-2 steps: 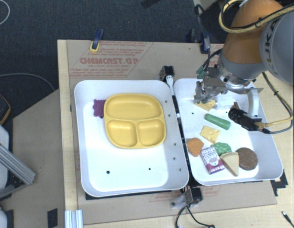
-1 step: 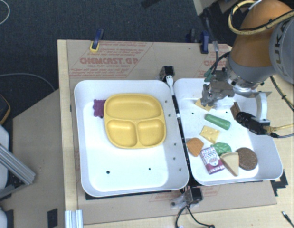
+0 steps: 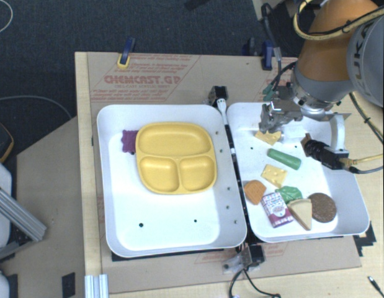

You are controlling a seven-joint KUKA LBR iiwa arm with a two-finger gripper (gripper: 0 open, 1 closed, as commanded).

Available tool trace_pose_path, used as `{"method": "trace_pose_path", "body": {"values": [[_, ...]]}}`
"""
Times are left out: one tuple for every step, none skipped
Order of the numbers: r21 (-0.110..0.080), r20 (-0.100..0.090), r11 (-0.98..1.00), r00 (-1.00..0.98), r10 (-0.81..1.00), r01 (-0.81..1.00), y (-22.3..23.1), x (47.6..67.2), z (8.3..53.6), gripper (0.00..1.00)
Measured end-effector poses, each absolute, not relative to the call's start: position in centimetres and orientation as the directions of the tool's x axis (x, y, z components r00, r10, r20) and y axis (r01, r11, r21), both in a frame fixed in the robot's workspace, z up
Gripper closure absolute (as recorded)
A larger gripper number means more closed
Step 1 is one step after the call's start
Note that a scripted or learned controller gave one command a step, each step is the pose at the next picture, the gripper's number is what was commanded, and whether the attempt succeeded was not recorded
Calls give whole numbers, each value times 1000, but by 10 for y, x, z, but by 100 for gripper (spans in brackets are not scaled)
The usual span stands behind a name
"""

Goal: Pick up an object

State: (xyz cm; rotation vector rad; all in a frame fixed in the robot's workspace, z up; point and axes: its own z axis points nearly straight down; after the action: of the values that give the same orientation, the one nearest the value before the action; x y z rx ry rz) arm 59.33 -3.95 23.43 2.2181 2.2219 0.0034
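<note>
- Table (image 3: 86,166): a tan cardboard sheet covers the top, printed in red at the far side. It bears two shallow white bins side by side.
- Near edge: a cable connector (image 3: 250,256) sits between the bins' near corners; a metal extrusion (image 3: 18,213) lies off the table at near left.
- Right bin (image 3: 350,197), near end: a round brown cookie (image 3: 322,207), a tan wedge (image 3: 301,213), a maroon-and-white packet (image 3: 276,207), a green leafy piece (image 3: 290,193) and an orange-brown piece (image 3: 254,191) are clustered close together.
- Right bin, middle: a yellow holed cheese slice (image 3: 274,175) lies just near of a green cylinder (image 3: 285,158).
- Left bin (image 3: 117,228): a yellow three-compartment tray (image 3: 175,156) lies in the far half; a purple item (image 3: 128,140) touches its left edge.
- Right bin, far end: the tool (image 3: 271,126) is low over a pale yellow piece (image 3: 267,136). Whether its jaws stand wide or narrow cannot be determined, nor whether they contact the piece.
- Arm (image 3: 331,42): grey with an orange band, entering from far right; black and yellow cables trail from it.
- Far edge: a yellow-and-blue clamp (image 3: 125,56) and a dark clamp (image 3: 266,53) grip the table.
- Floor (image 3: 67,11): dark carpet surrounds the table.
</note>
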Motion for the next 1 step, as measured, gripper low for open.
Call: {"method": "trace_pose_path", "body": {"values": [[-1, 0, 1, -1, 1000, 1000, -34, 592, 231, 100]]}}
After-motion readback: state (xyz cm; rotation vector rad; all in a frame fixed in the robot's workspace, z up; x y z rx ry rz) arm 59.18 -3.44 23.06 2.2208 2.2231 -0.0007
